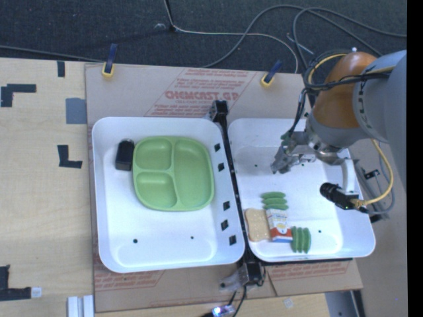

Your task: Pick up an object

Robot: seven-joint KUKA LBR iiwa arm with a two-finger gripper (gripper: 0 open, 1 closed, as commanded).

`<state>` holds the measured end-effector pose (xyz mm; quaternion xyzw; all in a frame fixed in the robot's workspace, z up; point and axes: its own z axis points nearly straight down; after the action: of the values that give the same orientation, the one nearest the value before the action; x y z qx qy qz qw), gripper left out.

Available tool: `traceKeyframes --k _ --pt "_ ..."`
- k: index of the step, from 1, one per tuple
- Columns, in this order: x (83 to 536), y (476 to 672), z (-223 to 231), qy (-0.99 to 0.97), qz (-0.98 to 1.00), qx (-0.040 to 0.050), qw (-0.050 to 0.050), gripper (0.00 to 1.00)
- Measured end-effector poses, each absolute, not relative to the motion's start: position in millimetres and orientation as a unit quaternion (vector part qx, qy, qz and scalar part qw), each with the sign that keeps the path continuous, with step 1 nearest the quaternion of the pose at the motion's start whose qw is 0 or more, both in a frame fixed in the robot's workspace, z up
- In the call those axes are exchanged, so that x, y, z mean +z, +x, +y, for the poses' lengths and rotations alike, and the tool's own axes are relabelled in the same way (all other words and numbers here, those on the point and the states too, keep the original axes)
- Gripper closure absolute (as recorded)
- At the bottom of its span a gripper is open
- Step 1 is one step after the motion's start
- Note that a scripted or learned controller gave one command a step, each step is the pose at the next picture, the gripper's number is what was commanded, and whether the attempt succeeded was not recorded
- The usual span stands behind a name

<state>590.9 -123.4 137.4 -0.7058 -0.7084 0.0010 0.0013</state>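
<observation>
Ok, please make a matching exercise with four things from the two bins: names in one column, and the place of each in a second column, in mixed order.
Things:
1. green divided plate
2. black block
3. gripper
4. cracker

Places:
A. near the front of the right bin, close to the divider
B. over the back part of the right bin
C. at the left edge of the plate, in the left bin
D. middle of the left bin

Pairs: 1-D, 2-C, 3-B, 4-A
</observation>
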Motion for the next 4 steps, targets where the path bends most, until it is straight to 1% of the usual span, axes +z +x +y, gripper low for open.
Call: traceKeyframes --k 1,2,3,4 --pt "184.1 600.0 -120.0 -0.706 -0.708 -0.0009 -0.001 1.00" --pt "244.6 605.6 -123.2 -0.707 -0.708 -0.0009 -0.001 1.00" --pt "279.9 606.2 -122.6 -0.706 -0.708 -0.0008 0.000 1.00" --pt "278.0 617.7 -71.0 -0.705 -0.709 0.0000 0.000 1.00"
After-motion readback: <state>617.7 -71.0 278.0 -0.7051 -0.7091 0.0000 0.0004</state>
